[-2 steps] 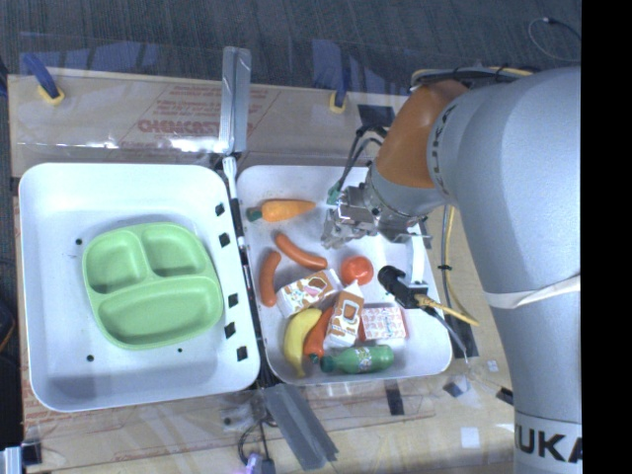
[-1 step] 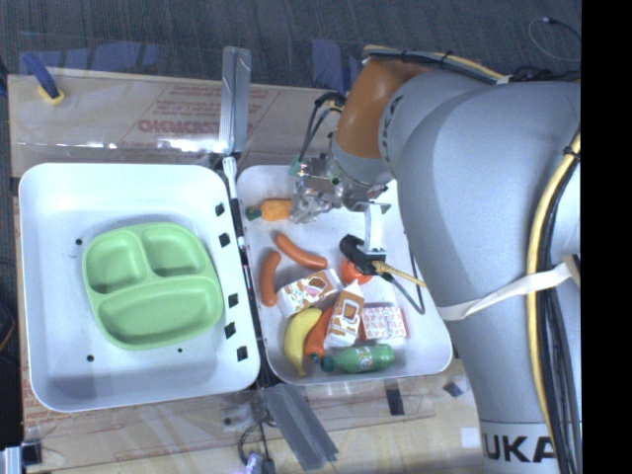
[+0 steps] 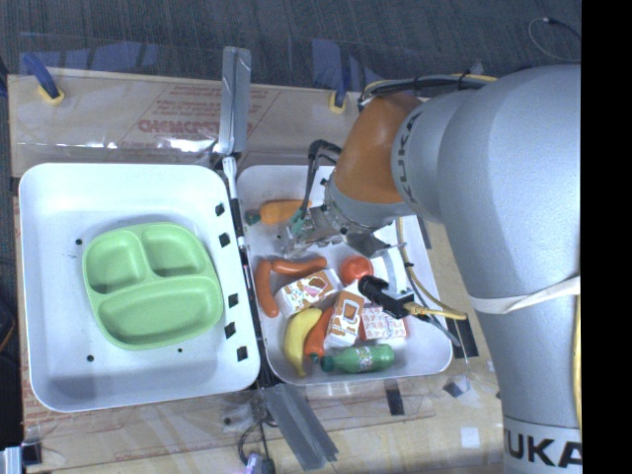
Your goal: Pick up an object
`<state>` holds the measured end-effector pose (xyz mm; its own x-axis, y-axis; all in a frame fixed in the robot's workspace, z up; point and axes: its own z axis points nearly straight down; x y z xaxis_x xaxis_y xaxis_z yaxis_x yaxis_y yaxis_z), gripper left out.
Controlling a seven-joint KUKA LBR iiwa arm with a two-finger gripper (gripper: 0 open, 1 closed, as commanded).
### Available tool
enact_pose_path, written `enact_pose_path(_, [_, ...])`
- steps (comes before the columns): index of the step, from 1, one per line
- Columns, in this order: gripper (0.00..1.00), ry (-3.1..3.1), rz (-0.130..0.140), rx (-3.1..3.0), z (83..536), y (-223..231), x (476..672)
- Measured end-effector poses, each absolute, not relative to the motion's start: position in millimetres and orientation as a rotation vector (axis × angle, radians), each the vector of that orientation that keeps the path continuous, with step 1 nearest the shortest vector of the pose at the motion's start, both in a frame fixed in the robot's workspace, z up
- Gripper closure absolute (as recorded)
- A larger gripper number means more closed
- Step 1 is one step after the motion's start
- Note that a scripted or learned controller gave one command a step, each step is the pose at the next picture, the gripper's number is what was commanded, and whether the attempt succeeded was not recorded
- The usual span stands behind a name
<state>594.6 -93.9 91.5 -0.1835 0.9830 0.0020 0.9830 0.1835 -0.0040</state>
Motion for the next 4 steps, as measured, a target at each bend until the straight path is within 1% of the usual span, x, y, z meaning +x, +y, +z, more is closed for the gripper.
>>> enact_pose_path(1, [0.0, -2.376, 0.013, -2.044, 90.0, -103.5, 654.3])
enact_pose_path(2, [0.0, -2.376, 0.012, -2.043, 90.0, -103.3, 654.4])
enact_pose_path(3, [0.0, -2.505, 0.002, -1.892, 192.1, -55.8, 539.0])
enact_pose_path(4, [0.0, -2.422, 0.002, -1.997, 91.0, -119.0, 542.0])
